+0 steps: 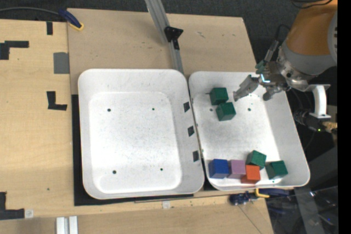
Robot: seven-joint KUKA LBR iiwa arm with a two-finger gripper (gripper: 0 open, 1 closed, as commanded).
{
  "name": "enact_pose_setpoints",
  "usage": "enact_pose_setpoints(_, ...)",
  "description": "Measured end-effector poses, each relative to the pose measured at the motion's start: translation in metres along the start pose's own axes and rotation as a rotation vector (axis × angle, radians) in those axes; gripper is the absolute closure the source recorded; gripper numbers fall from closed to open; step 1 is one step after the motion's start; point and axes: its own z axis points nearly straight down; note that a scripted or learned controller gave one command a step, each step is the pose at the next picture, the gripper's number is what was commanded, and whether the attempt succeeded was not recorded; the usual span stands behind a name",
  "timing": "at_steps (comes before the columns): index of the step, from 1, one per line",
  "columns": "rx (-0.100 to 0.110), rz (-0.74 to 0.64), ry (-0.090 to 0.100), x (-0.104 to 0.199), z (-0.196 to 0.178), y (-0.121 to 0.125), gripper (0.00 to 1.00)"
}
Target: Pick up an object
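Two dark green cubes lie in the upper part of the right bin (285,118): one (219,95) near the back, the other (225,112) just in front of it. Along the bin's front edge sit a blue cube (219,167), a lilac cube (238,167), an orange cube (252,173) and two more green cubes (256,159) (277,169). My gripper (256,90) hangs over the bin's upper right, to the right of the two dark green cubes, open with its fingers spread and nothing between them.
The left bin (88,118) stands beside the right one. A slanted metal pole (156,3) runs down to the bins' shared back corner. The orange-banded arm (310,35) comes in from the right.
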Motion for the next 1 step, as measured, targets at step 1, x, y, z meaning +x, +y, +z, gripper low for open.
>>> enact_pose_setpoints(1,-0.005,-0.001,-0.001,0.0000,-0.0027,0.0008,0.00)
